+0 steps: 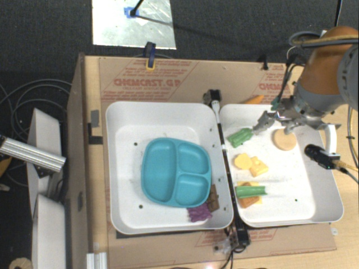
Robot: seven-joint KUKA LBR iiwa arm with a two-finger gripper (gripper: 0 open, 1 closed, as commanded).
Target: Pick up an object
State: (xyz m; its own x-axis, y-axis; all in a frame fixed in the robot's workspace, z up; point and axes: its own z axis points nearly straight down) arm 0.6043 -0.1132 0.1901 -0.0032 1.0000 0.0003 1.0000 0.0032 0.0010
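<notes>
My gripper (274,126) hangs over the back of the right bin (314,206), open, with nothing between its fingers. A green toy piece (240,137) lies just left of the left fingertip (260,126). A tan round disc (285,140) sits right below the right fingertip (289,129). Nearer the bin's middle lie a yellow round piece (242,161) and a yellow wedge (258,167). A green stick on an orange piece (250,191) lies toward the front left.
The left bin (123,150) holds a blue divided plate (175,172), with a purple piece (197,213) and a brown piece (213,200) at its front right. A black fitting (318,156) and a white bracket (331,139) hang by the right bin's right side.
</notes>
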